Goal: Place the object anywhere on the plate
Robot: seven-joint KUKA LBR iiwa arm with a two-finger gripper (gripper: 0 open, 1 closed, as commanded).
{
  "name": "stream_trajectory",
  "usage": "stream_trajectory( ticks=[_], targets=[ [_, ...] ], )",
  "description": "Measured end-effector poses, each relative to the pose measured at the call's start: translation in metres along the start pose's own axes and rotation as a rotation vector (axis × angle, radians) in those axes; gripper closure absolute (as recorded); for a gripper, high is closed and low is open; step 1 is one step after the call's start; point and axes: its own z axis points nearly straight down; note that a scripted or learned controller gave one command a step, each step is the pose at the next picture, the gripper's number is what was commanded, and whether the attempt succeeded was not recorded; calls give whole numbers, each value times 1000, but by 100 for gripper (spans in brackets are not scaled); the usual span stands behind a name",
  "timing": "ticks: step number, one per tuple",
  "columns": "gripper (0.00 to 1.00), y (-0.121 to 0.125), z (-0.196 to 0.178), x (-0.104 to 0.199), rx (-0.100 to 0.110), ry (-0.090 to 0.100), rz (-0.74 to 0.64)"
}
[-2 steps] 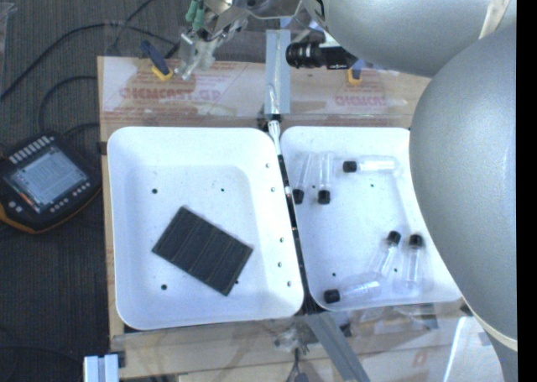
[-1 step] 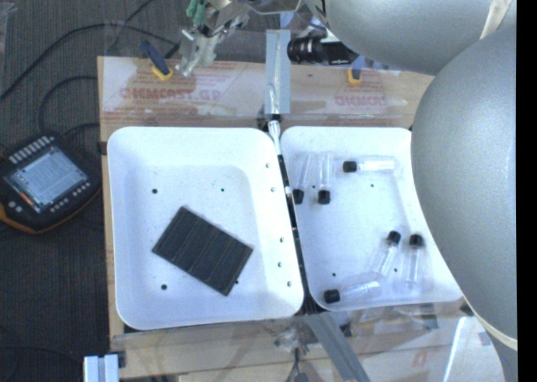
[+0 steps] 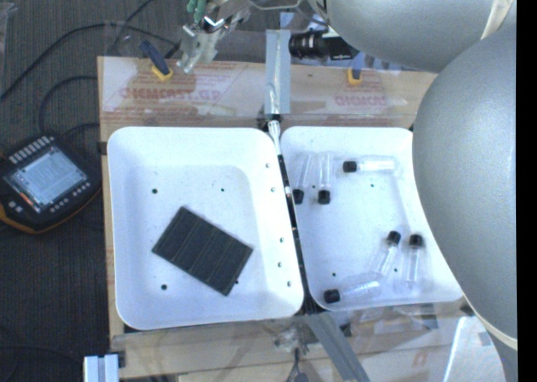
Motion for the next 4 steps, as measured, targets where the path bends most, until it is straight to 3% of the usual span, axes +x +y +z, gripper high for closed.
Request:
stream_trajectory(
  ticks=[1,4],
  targets=[
    [100,0,-2,17,-16,7,-804],
    [100,5,-22,15,-22,14,-803]
  ],
)
